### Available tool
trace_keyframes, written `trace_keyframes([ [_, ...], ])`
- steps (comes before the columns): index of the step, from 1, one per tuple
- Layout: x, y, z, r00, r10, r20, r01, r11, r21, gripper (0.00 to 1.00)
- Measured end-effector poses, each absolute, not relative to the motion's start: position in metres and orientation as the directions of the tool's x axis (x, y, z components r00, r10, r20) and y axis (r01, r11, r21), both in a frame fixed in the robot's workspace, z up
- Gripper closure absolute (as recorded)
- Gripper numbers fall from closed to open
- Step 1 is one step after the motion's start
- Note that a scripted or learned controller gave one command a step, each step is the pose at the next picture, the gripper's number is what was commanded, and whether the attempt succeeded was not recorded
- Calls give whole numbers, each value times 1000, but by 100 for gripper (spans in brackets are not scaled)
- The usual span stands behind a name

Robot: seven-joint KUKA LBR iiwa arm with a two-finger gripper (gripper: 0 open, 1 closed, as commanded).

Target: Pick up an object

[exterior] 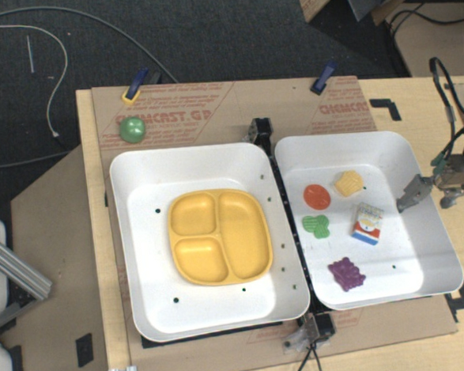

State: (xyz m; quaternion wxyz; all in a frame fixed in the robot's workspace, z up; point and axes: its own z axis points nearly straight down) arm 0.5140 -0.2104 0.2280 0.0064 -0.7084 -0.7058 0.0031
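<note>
Hand [413, 193] low at right, seemingly empty

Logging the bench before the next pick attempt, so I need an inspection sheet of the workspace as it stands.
Surface: cardboard-covered bench bearing left bin and right bin.
Job's things: in right bin, red disc, yellow piece, green piece, small carton, purple grapes.
Clutter: yellow divided plate in left bin; green ball on the bench.
Hand: hand at right bin's right edge, holding nothing visible.
Cables: white cable on the floor.
Surroundings: dark carpet.
</note>
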Motion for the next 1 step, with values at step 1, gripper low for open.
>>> trace_keyframes([
  [1, 517, -210, 234, 0, 1000, 1, 1000, 0, -1, 0],
])
